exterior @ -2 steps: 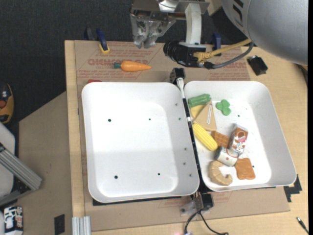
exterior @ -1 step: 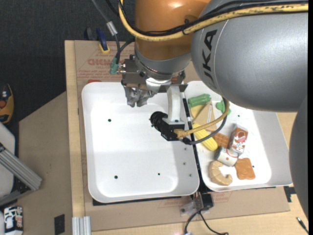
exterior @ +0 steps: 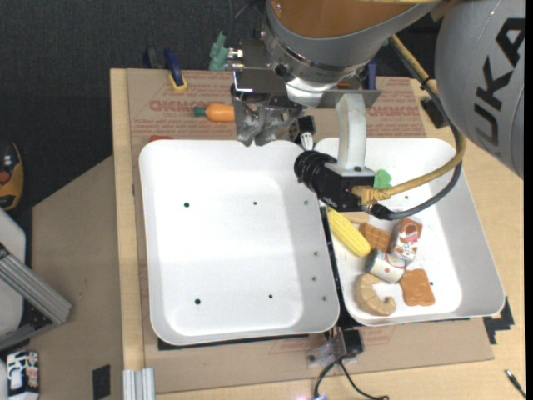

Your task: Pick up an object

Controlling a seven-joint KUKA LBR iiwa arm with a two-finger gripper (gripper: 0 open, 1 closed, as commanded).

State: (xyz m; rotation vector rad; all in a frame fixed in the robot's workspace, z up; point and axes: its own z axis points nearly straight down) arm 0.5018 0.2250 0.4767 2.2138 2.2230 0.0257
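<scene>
White plastic formed both shallow bins. The right bin held the candidate objects bunched toward its near left corner: a yellow corn cob, a small carton and bread-coloured pieces, none yet lifted. The gripper hung above the far rim of the left bin; its opening could not be determined. Cardboard underlay both bins.

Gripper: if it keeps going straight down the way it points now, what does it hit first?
Most likely the back rim of the left bin, near its right-hand corner. The gripper hangs over that edge, short of the toys in the right bin. Depth is hard to judge from this slanted view.
</scene>
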